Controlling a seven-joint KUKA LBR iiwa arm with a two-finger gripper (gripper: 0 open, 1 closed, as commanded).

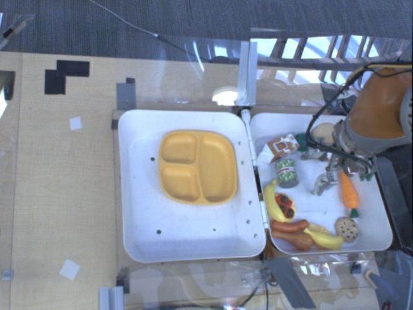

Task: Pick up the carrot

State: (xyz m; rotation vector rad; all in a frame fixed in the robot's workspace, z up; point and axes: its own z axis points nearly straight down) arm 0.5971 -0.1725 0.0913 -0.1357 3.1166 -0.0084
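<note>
A grey KUKA arm with an orange band reaches in from the right of the overhead camera view and hangs its hand over the right bin, one of two shallow white bins set side by side on the counter. The metal fingers point down toward bare bin floor just left of the carrot, which lies near the bin's right wall, its length running roughly toward and away from the camera. Nothing sits between the fingers; whether they are spread or pressed together cannot be told from this slant. Other toy food crowds the same bin: a small green can, a brown carton, a banana, two sausages and a round cookie close below the carrot's near end. The left bin carries a yellow divided plate. The carrot looks like a light, rigid, smooth-skinned toy, so it should lift easily yet may slide or roll out of a loose pinch; the safer hold appears to be across its thicker middle, fingers straddling the short axis, clear of the bin wall and the cookie.
</note>
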